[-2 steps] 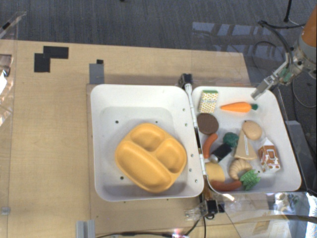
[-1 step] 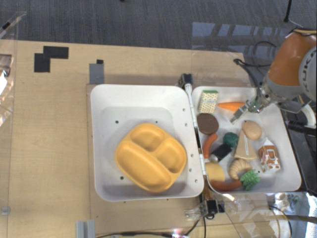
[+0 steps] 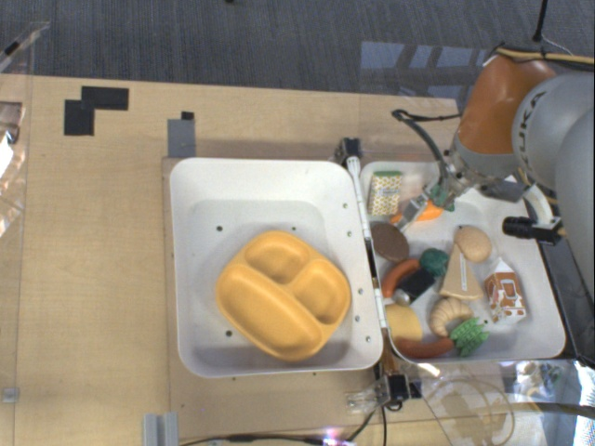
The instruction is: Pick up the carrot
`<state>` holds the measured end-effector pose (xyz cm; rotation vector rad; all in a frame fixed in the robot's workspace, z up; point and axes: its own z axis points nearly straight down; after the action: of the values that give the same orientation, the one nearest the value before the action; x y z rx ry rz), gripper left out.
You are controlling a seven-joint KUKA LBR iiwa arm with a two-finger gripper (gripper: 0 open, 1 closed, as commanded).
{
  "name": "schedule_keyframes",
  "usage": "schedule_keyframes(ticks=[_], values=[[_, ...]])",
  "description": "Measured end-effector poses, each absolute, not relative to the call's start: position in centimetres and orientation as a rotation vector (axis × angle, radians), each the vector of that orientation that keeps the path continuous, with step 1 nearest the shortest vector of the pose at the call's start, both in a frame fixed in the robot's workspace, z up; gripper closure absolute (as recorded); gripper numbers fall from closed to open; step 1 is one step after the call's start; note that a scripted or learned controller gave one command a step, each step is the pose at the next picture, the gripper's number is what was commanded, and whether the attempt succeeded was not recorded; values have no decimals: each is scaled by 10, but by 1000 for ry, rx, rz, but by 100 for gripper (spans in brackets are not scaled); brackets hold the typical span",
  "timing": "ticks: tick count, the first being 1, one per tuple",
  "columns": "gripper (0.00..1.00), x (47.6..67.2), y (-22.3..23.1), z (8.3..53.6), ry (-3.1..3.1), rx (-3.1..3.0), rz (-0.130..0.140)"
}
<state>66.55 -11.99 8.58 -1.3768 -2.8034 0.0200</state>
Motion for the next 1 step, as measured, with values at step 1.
schedule_keyframes(ticks=[1], values=[[0,632,-94,190,-2941,-1161,-9]])
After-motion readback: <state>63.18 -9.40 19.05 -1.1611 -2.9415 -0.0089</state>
